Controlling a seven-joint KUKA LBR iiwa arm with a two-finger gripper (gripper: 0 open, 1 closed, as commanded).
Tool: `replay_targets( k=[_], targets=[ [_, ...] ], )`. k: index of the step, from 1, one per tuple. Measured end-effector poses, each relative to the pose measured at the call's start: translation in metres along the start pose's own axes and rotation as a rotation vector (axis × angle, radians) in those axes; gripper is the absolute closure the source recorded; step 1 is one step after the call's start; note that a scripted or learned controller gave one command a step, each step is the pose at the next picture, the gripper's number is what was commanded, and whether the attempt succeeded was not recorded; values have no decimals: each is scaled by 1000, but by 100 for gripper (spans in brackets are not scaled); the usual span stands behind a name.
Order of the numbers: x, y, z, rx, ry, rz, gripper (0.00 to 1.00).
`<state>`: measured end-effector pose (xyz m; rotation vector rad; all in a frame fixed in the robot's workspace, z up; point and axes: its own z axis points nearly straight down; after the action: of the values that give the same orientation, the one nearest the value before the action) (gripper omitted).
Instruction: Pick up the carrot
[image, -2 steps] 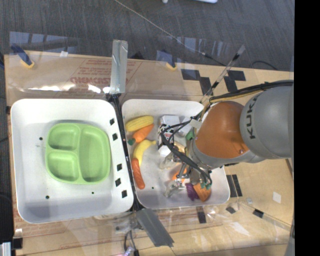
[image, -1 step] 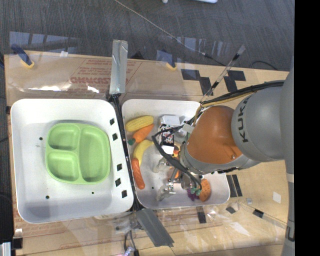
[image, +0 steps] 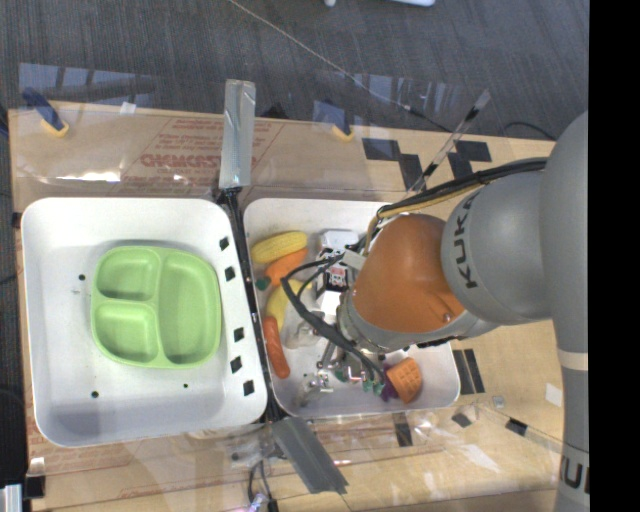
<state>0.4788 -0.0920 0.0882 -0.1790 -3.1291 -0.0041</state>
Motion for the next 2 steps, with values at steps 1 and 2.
replay_targets(
  k=[1,2],
  targets=[
    [-4,-47,-102,1,-7,365,0],
    [-38,-45,-2,0,-7,369,0]
  ],
)
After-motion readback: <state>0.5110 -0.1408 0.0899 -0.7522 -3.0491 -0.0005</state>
